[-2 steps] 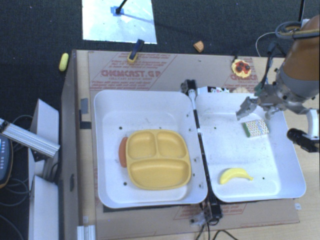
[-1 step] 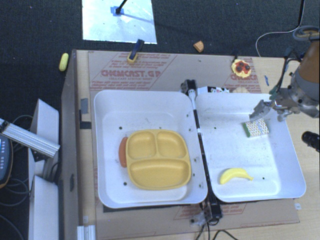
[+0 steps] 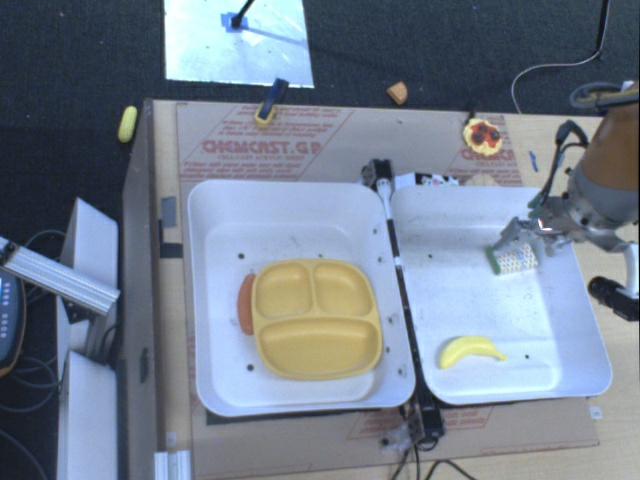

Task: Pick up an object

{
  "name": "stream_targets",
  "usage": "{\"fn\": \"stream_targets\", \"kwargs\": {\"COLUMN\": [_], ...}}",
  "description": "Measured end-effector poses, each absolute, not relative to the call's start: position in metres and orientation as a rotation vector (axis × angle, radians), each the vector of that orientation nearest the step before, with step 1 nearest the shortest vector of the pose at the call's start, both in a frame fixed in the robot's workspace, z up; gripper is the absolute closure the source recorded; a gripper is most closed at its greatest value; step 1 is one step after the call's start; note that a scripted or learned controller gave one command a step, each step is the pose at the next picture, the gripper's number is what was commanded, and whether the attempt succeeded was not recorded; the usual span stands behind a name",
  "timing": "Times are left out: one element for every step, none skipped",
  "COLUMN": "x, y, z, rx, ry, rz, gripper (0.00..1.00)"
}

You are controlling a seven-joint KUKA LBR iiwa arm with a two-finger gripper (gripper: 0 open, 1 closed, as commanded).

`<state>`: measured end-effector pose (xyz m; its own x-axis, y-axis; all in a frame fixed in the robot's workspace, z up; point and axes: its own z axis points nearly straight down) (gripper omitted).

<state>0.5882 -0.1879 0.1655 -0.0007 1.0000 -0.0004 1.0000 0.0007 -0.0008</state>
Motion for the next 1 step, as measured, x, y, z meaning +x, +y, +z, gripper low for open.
{"fn": "stream_targets", "kwargs": {"x": [0.6189], "y": [-0.2066], "z": [0.1178], "rx": [-2.219], "ry": [-2.226], "rz": [0.0], "gripper": [0.0]}}
